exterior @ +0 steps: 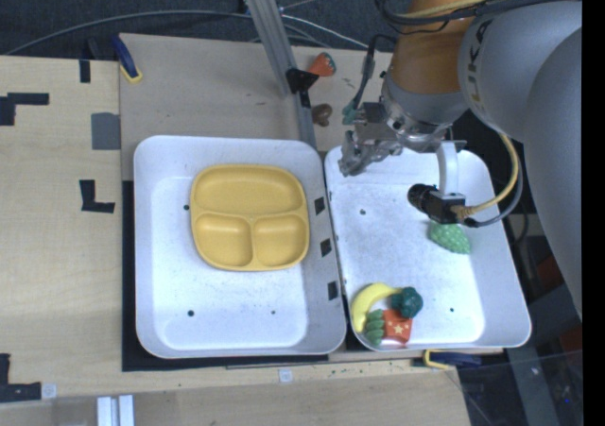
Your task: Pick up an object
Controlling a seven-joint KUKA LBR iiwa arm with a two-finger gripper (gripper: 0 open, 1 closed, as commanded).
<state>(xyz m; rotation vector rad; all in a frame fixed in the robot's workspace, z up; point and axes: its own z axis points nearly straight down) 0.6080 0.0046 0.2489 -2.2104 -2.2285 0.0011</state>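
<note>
The grey arm (529, 65) with its orange band (444, 18) reaches in over the far right part of the surface (57, 226), and its pincer (357, 161) hangs above the far left corner of the right bin (492, 320), close to the wall it shares with the left bin (151, 254). Nothing shows between the pincer's tips; whether they are spread or pressed together I cannot tell, since the metal parts blur together there.

The things to pick up lie in the right bin. A green leafy piece (450, 237) rests near the bin's right wall, about midway along it, just beside a small black unit (427, 199) that hangs from the arm on a yellow cable (506, 190). In the bin's near left corner sits a cluster touching one another: a yellow banana (371, 298), a dark green piece (408, 301), a red piece (397, 328) and a small green bumpy piece (375, 325).

In the left bin a yellow divided tray (250, 216) lies flat toward the far side, with three compartments.

On the bare surface beyond the bins, a small orange-and-green item (323, 63) and a small brown item (322, 114) lie near a slanted grey post (269, 23).
</note>
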